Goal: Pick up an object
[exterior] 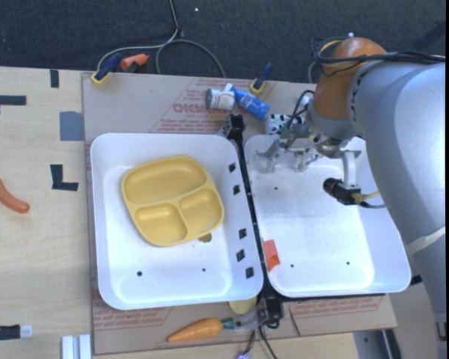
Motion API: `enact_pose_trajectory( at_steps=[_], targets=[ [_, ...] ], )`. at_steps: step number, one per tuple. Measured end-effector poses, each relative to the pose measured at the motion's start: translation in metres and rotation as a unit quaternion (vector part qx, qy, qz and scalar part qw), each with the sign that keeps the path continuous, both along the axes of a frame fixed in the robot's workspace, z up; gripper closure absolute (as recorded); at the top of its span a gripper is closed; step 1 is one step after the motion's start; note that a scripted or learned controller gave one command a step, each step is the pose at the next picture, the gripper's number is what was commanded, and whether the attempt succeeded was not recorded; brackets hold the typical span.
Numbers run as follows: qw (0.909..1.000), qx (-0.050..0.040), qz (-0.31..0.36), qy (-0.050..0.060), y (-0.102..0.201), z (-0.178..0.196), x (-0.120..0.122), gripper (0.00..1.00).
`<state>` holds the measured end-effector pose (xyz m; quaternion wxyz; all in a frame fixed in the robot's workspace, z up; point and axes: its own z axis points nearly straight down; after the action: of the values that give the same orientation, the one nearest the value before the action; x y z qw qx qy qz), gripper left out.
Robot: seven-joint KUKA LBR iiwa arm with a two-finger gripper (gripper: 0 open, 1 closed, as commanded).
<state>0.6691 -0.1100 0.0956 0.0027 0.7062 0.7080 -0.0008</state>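
Yellow divided plate [173, 199] in left bin [105, 223], pincer [283, 158] over right bin [337, 268]

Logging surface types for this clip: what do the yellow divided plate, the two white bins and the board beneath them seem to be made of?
The yellow three-compartment plate looks like moulded plastic, matte with smooth rounded ridges. The shallow white left bin and white right bin look like thin formed plastic with rolled rims and a slight sheen. The brown board under them appears to be cardboard, judging by its printed red lettering.
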Motion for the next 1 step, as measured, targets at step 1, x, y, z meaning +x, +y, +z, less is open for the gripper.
enact_pose_trajectory(
  at_steps=[1],
  targets=[
    [1.0000, 0.0009, -0.001, 0.001, 0.0128, -0.0109, -0.0008, 0.00]
  ],
)
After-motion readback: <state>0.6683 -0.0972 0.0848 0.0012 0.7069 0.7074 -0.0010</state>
